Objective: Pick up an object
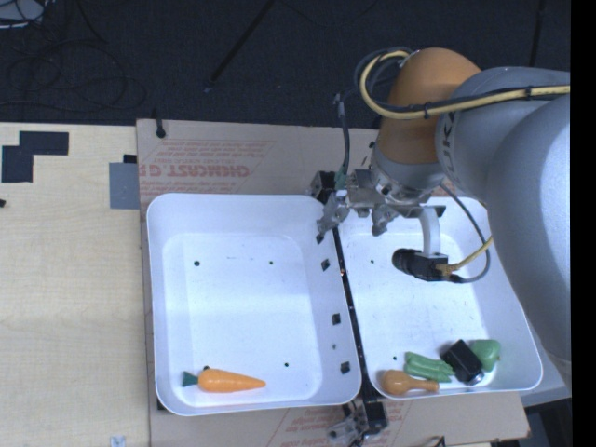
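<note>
Item 1: gripper [358,217], carried on the grey arm [521,166] with its orange band [424,96]; it is positioned over the far part of the right bin [517,324], close to the divide between the two bins. Two metal prongs are seen pointing downward with a clear gap between them, so the fingers are recorded as spread; nothing is seen between them.

Item 2: black cylindrical attachment [419,264], hung beside the gripper on a pale bracket, with a yellow cable [475,254] looped from it.

Item 3: toy carrot [228,380], orange with a dark green top, laid flat at the near left corner of the left bin [172,240]; it is well apart from the gripper.

Item 4: cluster at the near edge of the right bin, well apart from the gripper:
- orange pear-shaped object [407,384], laid on its side
- green pod-like object [428,367], just beside the orange one
- black block [462,361], tilted, resting against the green items
- pale green object [486,350], partly covered by the black block

Item 5: cardboard sheet [233,161] with red print, laid under both bins on a light wooden bench [65,296]
</note>
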Controlling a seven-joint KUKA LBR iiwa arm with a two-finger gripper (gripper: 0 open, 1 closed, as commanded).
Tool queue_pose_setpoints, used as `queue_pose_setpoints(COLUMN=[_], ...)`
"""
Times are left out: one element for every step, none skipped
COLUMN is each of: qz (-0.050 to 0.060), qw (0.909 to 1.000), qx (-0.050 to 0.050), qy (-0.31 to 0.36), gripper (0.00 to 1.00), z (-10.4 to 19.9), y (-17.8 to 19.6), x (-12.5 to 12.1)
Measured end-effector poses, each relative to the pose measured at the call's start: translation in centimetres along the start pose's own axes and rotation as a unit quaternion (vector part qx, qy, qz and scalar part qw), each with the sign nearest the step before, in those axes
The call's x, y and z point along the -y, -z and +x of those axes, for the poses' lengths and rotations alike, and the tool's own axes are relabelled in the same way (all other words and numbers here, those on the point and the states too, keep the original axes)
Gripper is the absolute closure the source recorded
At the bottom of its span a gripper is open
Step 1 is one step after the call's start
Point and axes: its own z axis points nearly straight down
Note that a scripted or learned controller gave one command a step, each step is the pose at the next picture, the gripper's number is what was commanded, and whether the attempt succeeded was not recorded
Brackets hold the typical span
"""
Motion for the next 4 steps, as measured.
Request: queue_pose_setpoints(qz=[-0.007,-0.012,-0.01,-0.006], qw=[1.0,0.9999,0.9999,1.0], qx=[0.002,-0.001,0.003,0.001], qy=[-0.005,0.004,-0.006,0.0], gripper=[0.0,0.0,0.0,1.0], z=[-8.5,0.5,-11.0,-10.3], y=[2.9,11.6,18.0,18.5], x=[0.6,-0.3,0.0,0.0])
